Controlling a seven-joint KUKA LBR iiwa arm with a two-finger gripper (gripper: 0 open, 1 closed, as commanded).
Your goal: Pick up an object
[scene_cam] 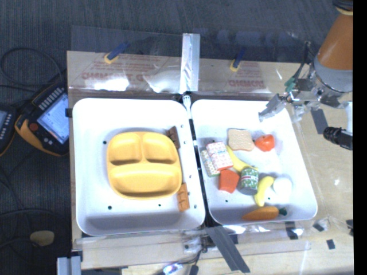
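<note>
The right bin holds several toy foods: a bread slice, a red tomato, a pink-and-white box, an orange-red block, a green can, a yellow banana, a white egg and a carrot. My gripper hangs over the bin's far right corner, above and right of the bread and tomato. It is open, with nothing between its fingers.
The left bin carries a yellow divided plate, a small brown piece at its top right and an orange piece against the dividing wall. A handheld controller lies left of the bench.
</note>
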